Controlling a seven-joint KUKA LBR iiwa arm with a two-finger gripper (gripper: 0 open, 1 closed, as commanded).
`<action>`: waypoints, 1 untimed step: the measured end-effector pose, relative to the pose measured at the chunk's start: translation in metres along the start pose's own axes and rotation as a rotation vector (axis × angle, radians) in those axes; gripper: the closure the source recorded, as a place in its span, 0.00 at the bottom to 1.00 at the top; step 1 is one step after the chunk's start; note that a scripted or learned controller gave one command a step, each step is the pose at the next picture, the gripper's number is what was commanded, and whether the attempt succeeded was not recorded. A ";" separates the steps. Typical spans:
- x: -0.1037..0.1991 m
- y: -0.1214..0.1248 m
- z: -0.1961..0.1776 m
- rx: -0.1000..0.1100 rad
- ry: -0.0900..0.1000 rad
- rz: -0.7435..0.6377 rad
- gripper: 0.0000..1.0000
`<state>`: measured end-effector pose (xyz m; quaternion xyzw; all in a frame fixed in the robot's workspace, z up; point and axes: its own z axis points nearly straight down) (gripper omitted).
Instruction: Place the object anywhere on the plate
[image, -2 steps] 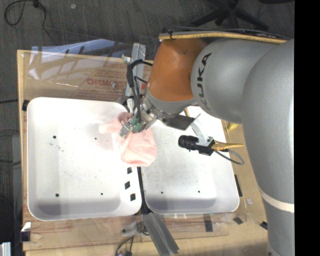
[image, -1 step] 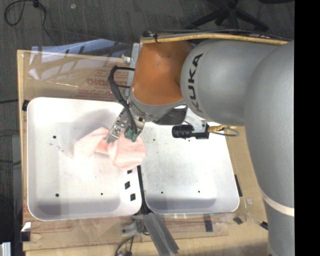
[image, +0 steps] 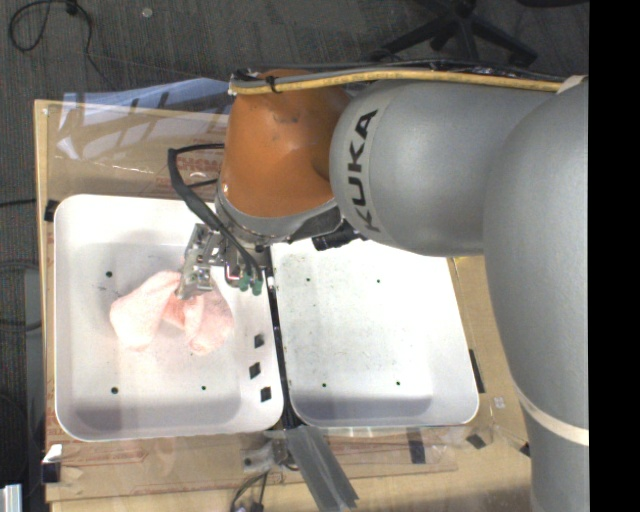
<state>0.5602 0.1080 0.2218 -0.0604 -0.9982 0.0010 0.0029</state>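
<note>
Arm (image: 440, 160): the grey arm is reaching in from the right and is covering much of the upper part of the view, its orange band (image: 275, 140) lying over the top edge of the bins.
Gripper (image: 195, 280): it is hanging over the upper right part of the left bin, its metal fingers pointing down and to the left onto the pink object.
Pincer state: the fingertips are sitting right at the top of the object, and they seem to be touching it, but the view is too blurred to tell how far apart they are standing or whether anything is lying between them.
Object (image: 170, 312): a pale pink, soft-looking, crumpled thing is lying on the floor of the left bin, near its middle, with a darker pink patch just under the fingertips.
Left bin (image: 80, 400): the white bin is holding the object.
Right bin (image: 400, 340): it is lying just beside the left one, with a dark divider (image: 277, 340) between them.
Bench (image: 50, 130): its tan surface is showing around the bins.
Cable (image: 190, 190): a black cable is looping from the wrist toward the gripper.
</note>
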 end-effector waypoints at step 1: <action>0.000 0.000 0.000 0.000 -0.001 0.000 0.00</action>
